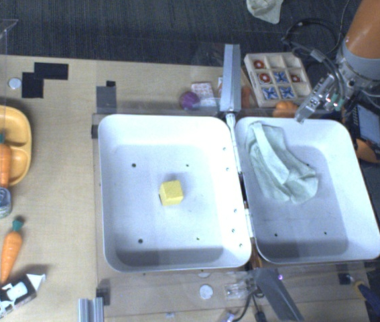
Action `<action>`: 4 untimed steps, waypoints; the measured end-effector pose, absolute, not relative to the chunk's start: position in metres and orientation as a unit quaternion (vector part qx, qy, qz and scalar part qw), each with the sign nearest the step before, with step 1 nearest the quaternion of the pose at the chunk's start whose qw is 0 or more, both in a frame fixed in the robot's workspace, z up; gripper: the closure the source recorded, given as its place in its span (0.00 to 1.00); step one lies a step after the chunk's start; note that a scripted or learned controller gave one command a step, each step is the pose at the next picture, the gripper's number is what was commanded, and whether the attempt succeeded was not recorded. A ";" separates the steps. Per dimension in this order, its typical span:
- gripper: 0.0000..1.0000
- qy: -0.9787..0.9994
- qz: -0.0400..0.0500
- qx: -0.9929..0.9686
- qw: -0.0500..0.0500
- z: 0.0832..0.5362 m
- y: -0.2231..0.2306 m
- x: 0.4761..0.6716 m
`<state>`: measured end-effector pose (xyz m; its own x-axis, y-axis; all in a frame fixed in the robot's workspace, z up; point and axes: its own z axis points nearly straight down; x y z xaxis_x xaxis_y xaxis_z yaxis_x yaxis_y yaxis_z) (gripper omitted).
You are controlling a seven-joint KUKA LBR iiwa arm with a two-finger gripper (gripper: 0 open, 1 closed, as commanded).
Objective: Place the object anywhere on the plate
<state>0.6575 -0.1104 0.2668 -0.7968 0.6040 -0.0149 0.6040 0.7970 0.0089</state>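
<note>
A small yellow block [171,192] lies flat near the middle of the left bin [119,247]. A crumpled pale cloth [280,163] lies in the upper left part of the right bin [357,240]. A yellow divided plate [12,123] sits on the bench at the far left, with a toy carrot [1,163] on it. My gripper [312,104] hangs at the right bin's far rim, above and right of the cloth and far from the block. The arm's orange band [377,12] rises behind it at the top right.
Behind the bins lie a tic-tac-toe board [277,78], a purple ball [189,100] and an orange toy [284,108]. Another carrot [10,247] and a toy cow [15,292] lie on the bench at the lower left. A metal divider [230,79] stands between the bins.
</note>
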 end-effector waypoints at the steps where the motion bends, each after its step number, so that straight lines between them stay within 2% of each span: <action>1: 1.00 0.932 0.003 0.362 0.007 0.291 -0.033 0.618; 2: 1.00 0.956 0.003 0.293 0.005 0.288 0.107 0.648; 3: 1.00 0.971 0.002 0.238 0.003 0.201 0.147 0.612; 4: 1.00 0.966 0.002 0.258 0.002 0.177 0.217 0.596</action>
<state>0.5962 0.2169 0.1773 -0.8665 0.4991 -0.0029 0.4991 0.8665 0.0052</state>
